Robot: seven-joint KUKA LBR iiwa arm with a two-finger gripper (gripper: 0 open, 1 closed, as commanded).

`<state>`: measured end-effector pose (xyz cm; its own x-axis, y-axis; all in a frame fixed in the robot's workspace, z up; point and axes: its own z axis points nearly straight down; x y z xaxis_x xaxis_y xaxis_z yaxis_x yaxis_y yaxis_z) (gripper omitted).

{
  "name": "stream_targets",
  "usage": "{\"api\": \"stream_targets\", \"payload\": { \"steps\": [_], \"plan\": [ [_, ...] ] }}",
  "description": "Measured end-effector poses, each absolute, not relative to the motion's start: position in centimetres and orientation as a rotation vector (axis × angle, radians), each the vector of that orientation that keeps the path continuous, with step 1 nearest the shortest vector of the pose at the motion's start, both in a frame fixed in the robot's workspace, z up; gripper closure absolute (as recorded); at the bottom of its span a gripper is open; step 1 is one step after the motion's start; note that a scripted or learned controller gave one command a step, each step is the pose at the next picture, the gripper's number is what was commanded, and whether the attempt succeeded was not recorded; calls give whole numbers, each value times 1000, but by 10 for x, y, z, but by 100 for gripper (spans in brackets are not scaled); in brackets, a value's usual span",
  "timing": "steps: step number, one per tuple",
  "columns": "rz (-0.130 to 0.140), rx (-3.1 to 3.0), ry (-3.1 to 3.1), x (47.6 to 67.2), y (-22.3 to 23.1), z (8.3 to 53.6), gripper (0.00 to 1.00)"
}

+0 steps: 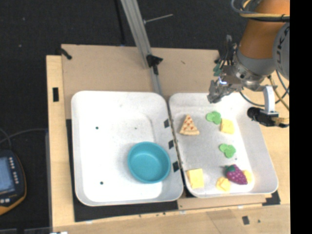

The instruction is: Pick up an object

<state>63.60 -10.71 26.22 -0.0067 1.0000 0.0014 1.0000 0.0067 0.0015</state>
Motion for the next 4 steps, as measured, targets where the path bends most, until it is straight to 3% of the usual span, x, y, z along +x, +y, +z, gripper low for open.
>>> {"api": "stream_targets", "payload": {
  "steps": [4],
  "plan": [
    [2,2214,2231,575,89,254,100]
  ]
}}
